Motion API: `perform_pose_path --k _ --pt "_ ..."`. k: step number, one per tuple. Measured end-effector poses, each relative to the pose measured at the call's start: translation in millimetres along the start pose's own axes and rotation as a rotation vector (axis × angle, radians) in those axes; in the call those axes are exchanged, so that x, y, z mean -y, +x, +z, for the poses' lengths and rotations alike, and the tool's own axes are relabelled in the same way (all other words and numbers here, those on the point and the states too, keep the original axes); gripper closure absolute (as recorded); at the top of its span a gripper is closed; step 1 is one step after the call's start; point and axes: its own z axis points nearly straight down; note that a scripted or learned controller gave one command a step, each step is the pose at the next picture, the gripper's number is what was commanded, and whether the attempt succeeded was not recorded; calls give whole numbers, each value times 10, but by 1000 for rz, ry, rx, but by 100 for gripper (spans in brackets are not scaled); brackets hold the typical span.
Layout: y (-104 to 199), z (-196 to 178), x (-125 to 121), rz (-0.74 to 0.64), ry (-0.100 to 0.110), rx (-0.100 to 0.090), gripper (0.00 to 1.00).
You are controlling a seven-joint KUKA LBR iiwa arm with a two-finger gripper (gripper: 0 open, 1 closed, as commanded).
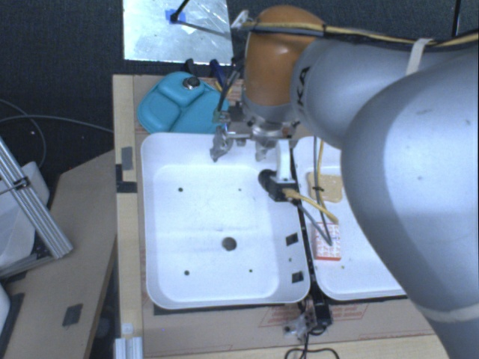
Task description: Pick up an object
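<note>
Grey arm (389, 148) (foreground), jaws (241, 152) open over left bin (172, 275)

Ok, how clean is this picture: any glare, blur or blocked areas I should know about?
Camera view: the arm looms close and soft, covering most of the right bin; the left bin is evenly lit and fairly sharp, its white floor bright but not blown out; the foil sheet behind glints; the hand is small and slightly soft.
</note>
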Motion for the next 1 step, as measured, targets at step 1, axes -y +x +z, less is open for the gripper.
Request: perform_pose_path --k 1 --pt "333 970 -51 -9 -6 -5 0"
